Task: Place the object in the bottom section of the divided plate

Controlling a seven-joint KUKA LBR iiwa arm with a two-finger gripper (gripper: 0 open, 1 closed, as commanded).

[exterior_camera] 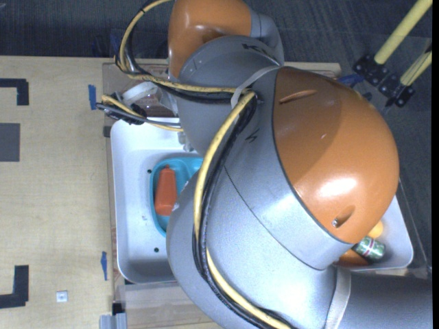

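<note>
A blue divided plate [171, 173] lies in the left white bin [130, 204], and the arm covers most of it. An orange oblong object [164, 189] rests in the plate's visible left part. The big grey and orange arm [288, 184] spans the middle of the view and hides the rest of the plate and the bin behind it. Which section of the plate the orange object lies in cannot be told.
At the lower right, in the right bin [405, 249], a green and silver can [368, 247] lies beside an orange item [353, 256]. Yellow and black cables [137, 108] loop over the bin's upper left corner. The wooden bench [48, 184] stretches to the left.
</note>
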